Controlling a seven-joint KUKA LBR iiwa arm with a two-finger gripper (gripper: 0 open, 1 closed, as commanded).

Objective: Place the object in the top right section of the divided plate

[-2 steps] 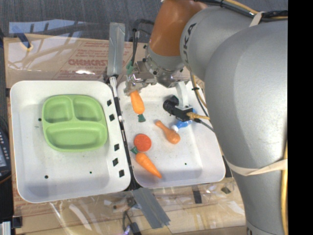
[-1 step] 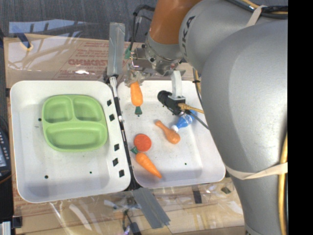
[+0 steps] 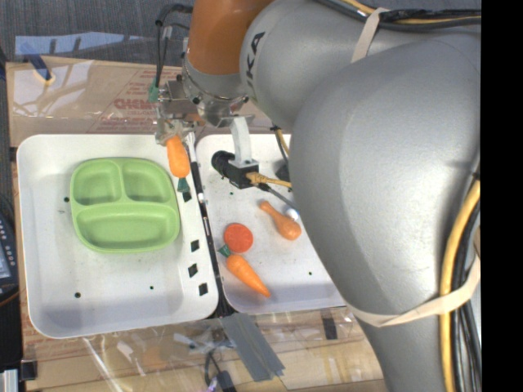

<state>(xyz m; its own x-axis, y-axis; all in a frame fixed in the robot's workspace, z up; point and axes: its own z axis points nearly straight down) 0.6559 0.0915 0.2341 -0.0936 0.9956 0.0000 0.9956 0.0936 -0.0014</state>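
Hanging from the pincer point(image 3: 175, 140) is a small orange carrot point(image 3: 176, 158), its upper end clamped between the two fingers and its body pointing down, slightly tilted. The carrot sits just beside the green divided plate point(image 3: 122, 223), off that plate's upper right corner, above the ridge where the two white bins meet; it is close to the plate's top right section but not inside it. The plate lies in the left bin point(image 3: 106, 292), with two small sections along its far side and one long section along its near side, all three bare. Beyond the plate's right side, across the ridge, the right bin point(image 3: 315, 278) holds three loose pieces: a round red-orange slice point(image 3: 239, 237), a second carrot with a green tip point(image 3: 245, 274) just below that slice, and an orange club-shaped piece point(image 3: 282, 221) a little farther from the plate. The grey arm point(image 3: 384, 162) with its orange band point(image 3: 225, 23) reaches in from the side away from the plate and covers much of the right bin.
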